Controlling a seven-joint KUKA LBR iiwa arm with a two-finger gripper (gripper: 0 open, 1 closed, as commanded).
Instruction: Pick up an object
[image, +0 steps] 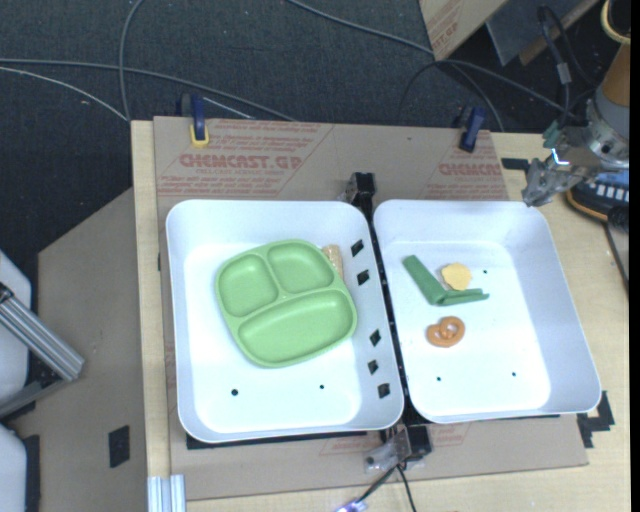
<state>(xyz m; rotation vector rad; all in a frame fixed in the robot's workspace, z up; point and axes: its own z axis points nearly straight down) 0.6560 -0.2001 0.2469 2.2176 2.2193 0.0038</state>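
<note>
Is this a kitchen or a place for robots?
Probably a robot lab, not a kitchen. A robot's gripper hangs by two white bins clamped to a bench, cables trail over the dark floor, and the green plate and pretzel look like toys.

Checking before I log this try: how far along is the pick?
Done: nothing yet. The green tray lies flat in the left bin; the green strip, yellow piece and orange ring lie in the right bin.
In hand: nothing visible. The end effector sits beyond the right bin's far right corner.
Left: approach, grasp, lift.
</note>
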